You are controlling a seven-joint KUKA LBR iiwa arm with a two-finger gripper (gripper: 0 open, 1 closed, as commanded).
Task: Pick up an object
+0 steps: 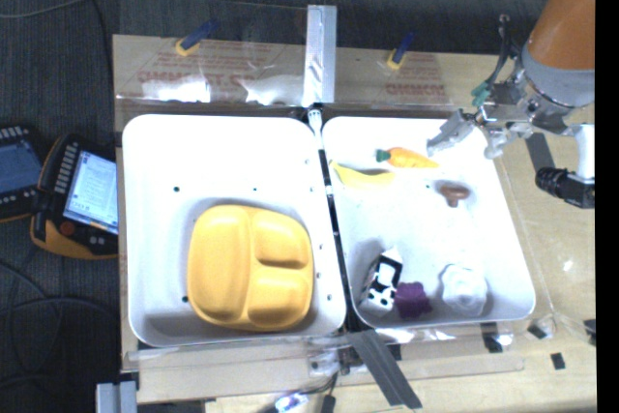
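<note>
Gripper (467, 142) up at far edge of right bin (515, 251), fingers spread, nothing pinched. Hanging above the rim, tips angled in toward the bin interior. Probably staged there as an approach pose: clear of the walls, line of sight down to the loose items.

Nearest candidate: toy carrot (408, 157), near the far wall, just inboard of the left fingertip, apart from it. Judged as the likely pick on closeness alone, not confirmed.

Look of the carrot: orange tapered body, small green top at the left end, lying flat on its side, long axis roughly parallel to the far wall. Glossy, so likely smooth plastic and prone to slip. Would need a pinch across the narrow width, not along the length.

Neighbours: yellow banana-shaped piece (363, 173) just left of it, close to the wall between the bins, so some risk of clipping it. Small brown item (454, 193) nearby, type unclear. Black-and-white block (384, 281), purple piece (414, 301) and white lump (462, 289) bunched along the near wall, well apart from the carrot.

Left bin (155, 208): yellow compartment tray (251, 266), too broad for a two-finger pinch.
</note>
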